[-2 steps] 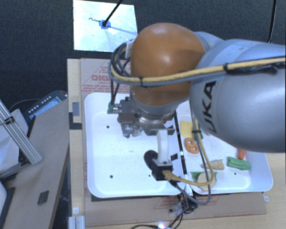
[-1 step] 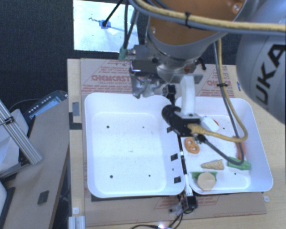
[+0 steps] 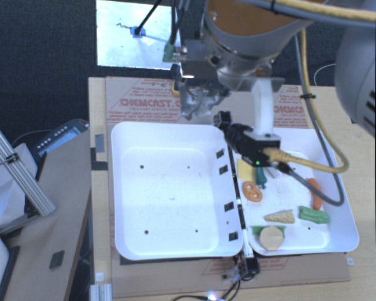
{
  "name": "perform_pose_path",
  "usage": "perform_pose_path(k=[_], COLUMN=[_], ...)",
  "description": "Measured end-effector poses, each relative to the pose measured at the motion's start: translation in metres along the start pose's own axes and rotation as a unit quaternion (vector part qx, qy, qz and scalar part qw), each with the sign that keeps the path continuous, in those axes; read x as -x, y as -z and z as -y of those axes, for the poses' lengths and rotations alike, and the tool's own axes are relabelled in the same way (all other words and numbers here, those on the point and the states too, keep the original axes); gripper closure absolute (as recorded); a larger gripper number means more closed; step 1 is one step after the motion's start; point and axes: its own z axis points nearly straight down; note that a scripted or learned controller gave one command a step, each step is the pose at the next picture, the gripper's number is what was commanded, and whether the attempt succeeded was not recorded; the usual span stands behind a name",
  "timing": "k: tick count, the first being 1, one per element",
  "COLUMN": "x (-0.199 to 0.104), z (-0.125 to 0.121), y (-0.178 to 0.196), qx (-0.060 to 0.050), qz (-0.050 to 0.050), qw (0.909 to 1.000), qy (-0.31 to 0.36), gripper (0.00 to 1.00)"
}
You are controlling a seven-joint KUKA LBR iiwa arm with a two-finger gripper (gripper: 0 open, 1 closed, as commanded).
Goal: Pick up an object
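Over the left bin's (image 3: pixel 170 194) far edge hangs my claw (image 3: pixel 197 106), its width I cannot tell; the orange pretzel (image 3: pixel 252 191) lies nearward, beside the right bin's (image 3: pixel 343 235) left edge.

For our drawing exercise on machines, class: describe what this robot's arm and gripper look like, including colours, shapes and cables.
The arm is rounded and grey, with an orange band above the wrist. A thick yellow cable runs across its top. The gripper is small, angular, silvery metal.
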Motion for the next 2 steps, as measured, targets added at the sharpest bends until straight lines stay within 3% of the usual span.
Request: perform_pose_path(k=[1,2], x=[0.008,0.012], z=[0.008,0.010], y=[-0.003,-0.136], qx=[-0.003,-0.008], qz=[0.001,0.004], qw=[1.0000,1.0000], qy=[-0.002,-0.003], gripper=[1.00,1.00])
